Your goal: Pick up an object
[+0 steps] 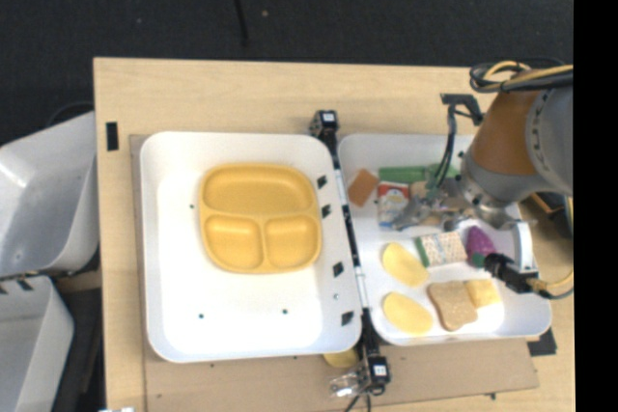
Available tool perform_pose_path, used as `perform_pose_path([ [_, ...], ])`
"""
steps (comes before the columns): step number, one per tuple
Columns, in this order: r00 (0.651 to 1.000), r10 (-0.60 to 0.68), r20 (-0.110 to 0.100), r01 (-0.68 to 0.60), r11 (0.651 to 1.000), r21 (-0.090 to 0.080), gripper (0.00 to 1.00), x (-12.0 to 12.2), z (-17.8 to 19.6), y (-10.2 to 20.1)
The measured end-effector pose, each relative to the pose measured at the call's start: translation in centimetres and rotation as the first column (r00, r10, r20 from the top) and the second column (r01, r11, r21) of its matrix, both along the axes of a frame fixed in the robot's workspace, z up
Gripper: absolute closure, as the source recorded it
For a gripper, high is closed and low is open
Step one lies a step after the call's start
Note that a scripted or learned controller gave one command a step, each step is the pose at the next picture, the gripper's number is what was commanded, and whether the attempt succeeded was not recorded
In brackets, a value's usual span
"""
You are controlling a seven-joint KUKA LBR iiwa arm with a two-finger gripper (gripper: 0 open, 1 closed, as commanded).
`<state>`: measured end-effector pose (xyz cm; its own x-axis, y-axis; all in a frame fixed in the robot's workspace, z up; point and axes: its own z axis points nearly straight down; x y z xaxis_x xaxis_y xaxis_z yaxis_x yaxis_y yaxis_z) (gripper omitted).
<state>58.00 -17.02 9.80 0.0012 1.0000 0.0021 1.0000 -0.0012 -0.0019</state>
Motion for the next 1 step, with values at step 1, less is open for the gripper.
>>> perform_pose_path([
  [1, 1.0, 0.008, 0.004, -0.008, 1.0, 0.0, 0.0, -0.52, 3.16, 7.54],
])
